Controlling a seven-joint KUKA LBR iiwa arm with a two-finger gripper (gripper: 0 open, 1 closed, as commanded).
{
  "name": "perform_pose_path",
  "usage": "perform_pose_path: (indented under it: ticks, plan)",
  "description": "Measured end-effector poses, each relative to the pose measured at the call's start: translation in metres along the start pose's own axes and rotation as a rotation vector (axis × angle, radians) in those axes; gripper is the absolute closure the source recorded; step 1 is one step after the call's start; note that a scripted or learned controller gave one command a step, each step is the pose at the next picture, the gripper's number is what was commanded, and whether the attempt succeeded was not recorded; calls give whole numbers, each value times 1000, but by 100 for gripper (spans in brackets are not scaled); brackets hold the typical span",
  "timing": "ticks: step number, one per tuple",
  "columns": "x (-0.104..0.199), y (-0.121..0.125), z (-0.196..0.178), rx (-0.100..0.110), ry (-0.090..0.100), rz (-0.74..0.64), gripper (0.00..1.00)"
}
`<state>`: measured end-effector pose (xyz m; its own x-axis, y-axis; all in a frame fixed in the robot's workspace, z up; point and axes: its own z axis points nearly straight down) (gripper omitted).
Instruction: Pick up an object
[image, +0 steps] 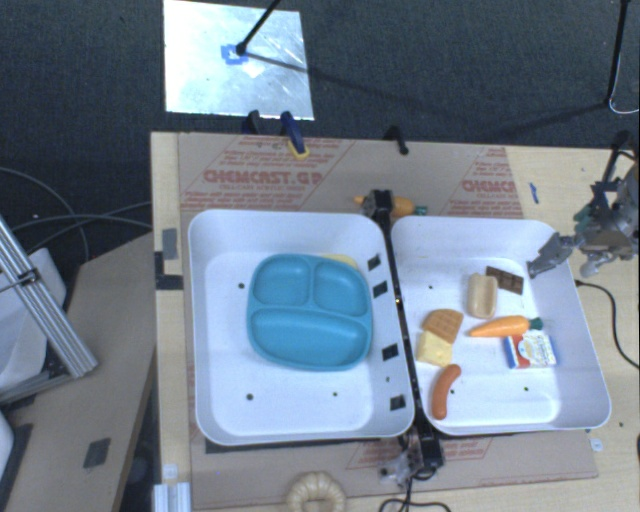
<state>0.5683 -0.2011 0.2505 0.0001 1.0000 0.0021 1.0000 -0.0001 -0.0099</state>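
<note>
- The gripper (556, 256) is showing at the right edge of the frame, hanging over the upper right rim of the right bin (570, 400); its fingers look spread a little, a grey tip pointing down-left toward the bin floor, and nothing is sitting between them.
- The carrot (500, 326) is lying in the right bin, right of centre, its long axis running nearly left to right across the frame, with the green top pointing right and the thin orange tip pointing left.
- The sausage (445, 390) is lying in the lower middle of the same bin, long axis running steeply from lower left to upper right.
- The bread roll (482, 295) is lying just above the carrot, long axis up and down in the frame.
- The chocolate bar (505, 280) is sitting touching the roll's upper right, tilted slightly.
- The waffle piece (443, 324) and the pale cheese wedge (434, 349) are sitting together left of the carrot, the wedge just below the waffle.
- The small carton (530, 351) with a red and white label is lying just below the carrot's green end.
- The blue divided plate (311, 310) is resting in the middle of the left bin (215, 400), well apart from the gripper.
</note>
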Motion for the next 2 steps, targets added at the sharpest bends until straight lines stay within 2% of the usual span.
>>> perform_pose_path:
  ticks: [1, 2]
  plan:
    - [1, 2, -7, -12, -3, -3, 0]
    - [-4, 3, 55, -7, -2, -2, 0]
